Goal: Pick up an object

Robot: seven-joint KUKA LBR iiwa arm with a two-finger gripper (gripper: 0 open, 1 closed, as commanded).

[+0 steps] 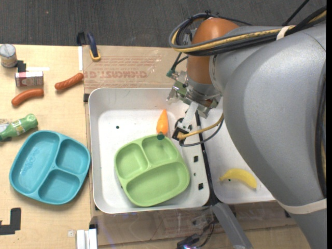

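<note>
Carrot [162, 122], orange with a green tip, lies in the left-hand white bin [104, 128], its lower end touching the far rim of a green 3-section plate [151, 170]. The gripper [191, 101] hangs just beside the carrot, over the bin's far right corner by the wall between the 2 bins; whether it is open or closed cannot be told. Bare white floor lies left of the carrot. 1 banana [238, 178] rests in the right-hand bin [220, 154].
</note>
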